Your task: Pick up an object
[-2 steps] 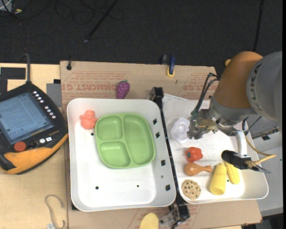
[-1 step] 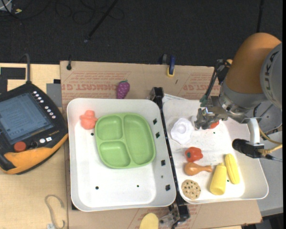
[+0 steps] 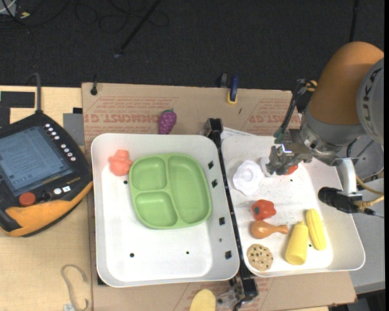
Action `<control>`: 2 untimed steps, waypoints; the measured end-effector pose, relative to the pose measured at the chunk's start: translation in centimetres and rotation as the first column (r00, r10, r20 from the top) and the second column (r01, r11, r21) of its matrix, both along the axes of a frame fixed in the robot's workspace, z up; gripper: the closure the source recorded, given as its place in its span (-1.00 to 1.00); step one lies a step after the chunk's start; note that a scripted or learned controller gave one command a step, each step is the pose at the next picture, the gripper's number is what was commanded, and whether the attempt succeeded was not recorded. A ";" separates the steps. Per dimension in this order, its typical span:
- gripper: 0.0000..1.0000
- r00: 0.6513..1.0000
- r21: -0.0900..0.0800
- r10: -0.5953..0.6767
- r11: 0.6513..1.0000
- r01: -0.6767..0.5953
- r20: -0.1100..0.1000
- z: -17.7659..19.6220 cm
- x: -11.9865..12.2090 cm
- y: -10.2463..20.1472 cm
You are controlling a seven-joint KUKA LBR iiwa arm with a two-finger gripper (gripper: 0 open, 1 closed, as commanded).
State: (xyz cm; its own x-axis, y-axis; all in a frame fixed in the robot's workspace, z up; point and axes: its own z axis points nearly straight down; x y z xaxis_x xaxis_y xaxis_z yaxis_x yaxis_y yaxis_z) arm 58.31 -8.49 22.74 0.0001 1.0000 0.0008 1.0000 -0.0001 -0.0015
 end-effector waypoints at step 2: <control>1.00 1.000 0.001 0.002 1.000 -0.002 -0.003 -0.7 -3.8 8.8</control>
